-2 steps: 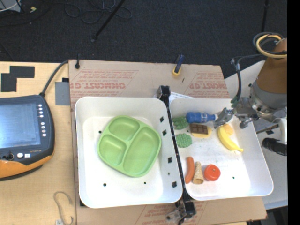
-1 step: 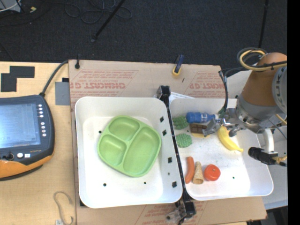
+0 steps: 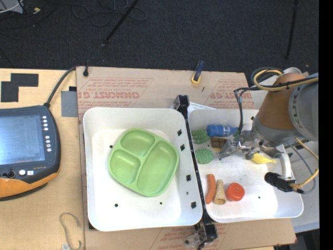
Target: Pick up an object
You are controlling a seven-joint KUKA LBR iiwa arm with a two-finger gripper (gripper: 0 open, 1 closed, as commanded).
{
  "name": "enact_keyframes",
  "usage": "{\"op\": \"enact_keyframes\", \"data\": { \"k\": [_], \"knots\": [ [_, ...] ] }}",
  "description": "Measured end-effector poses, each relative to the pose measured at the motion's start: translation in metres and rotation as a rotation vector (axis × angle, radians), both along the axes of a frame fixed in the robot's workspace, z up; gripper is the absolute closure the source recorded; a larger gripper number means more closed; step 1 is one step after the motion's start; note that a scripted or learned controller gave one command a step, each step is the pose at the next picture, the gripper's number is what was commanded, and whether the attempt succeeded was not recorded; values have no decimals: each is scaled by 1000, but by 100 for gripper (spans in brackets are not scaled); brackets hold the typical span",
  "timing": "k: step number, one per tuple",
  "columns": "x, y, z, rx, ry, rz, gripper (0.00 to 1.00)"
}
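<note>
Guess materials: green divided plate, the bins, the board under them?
Green divided plate: likely moulded plastic, matte, uniform colour, soft rounded ridges. Bins: probably thin white plastic, smooth with slight sheen, rounded corners. Board: cardboard, tan with red printed lettering.

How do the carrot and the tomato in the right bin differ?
Shape: the carrot is long and thin; the tomato is round and squat.
Colour: the carrot is orange-red; the tomato is brighter red.
Place: the carrot lies lengthwise near the bin's left wall; the tomato sits further right, past the cone-shaped piece lying between them.
Shared: both rest on the floor of the right bin, apart from the gripper.
</note>
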State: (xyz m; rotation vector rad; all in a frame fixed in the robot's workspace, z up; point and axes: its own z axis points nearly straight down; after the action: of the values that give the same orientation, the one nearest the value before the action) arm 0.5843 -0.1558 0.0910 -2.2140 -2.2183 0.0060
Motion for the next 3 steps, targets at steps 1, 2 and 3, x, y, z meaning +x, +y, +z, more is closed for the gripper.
{"op": "enact_keyframes", "data": {
  "k": [1, 2, 3],
  "knots": [
    [1, -2, 14, -1, -3, -3, 100],
    [5, -9, 74, -3, -10, -3, 100],
    [1, -13, 137, -4, -12, -3, 100]
  ]
}}
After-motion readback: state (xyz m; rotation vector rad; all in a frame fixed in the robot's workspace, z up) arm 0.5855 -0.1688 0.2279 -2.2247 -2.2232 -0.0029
